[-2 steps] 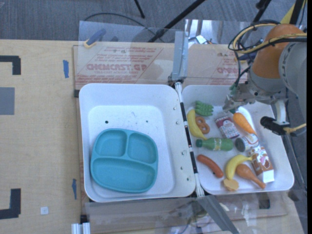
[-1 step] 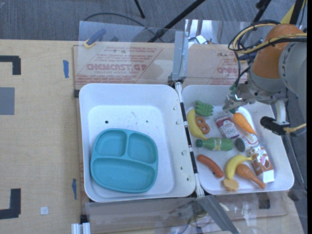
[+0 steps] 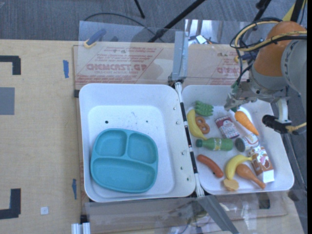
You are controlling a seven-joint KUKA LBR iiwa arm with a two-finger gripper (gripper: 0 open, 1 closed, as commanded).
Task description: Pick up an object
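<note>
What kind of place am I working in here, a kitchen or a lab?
Most likely a robotics lab bench: two white bins, toy food such as a banana and a carrot, tripod legs on grey carpet behind.

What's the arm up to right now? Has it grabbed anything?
Gripper low over right bin, near carrot. Nothing seen held. Toy food crowded close.

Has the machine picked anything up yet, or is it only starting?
Nothing looks picked up yet: the carrot, the bananas and the rest lie in the right bin. In hand: the pincer hangs over that bin's far side, near the carrot. Left: closing on one item and lifting it.
</note>
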